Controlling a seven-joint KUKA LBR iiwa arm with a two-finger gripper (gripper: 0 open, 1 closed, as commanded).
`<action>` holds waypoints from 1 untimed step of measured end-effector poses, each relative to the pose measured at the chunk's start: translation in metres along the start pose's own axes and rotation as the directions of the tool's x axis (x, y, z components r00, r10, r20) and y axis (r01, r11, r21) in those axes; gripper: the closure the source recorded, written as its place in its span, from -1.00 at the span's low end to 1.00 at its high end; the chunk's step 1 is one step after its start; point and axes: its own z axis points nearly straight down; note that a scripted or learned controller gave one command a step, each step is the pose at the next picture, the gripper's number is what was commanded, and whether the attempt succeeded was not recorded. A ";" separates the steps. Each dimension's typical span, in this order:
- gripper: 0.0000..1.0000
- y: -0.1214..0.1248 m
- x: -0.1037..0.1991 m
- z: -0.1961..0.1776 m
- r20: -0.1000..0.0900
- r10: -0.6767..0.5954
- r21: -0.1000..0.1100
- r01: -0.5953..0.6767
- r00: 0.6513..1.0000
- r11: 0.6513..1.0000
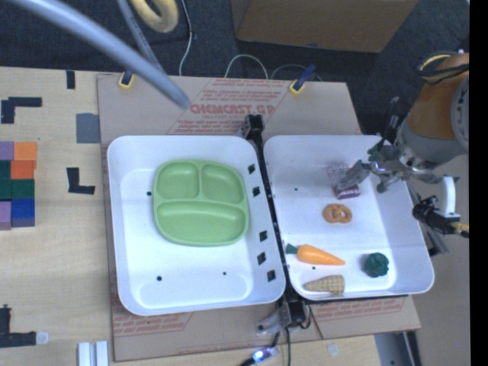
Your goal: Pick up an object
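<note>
Lowest in view sits the cone [325, 284], at the front of the right bin [396, 227]. Just behind the cone lies the carrot [319, 255], with a dark green lump [375, 264] off to its right. Further back from the cone comes the pretzel [337, 214], then a purple block [342, 180]. Gripper [358, 172] is right at that block, touching it; spread or clenched, I cannot tell. Left bin [130, 204] carries a green tray [201, 202].

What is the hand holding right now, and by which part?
Cannot be told. The hand sits right at the small purple block in the right bin, but a grip isn't visible.
</note>
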 end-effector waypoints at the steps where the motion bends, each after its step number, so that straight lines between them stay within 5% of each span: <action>1: 1.00 0.001 -0.001 -0.042 0.001 -0.001 -0.001 0.001 1.000 1.000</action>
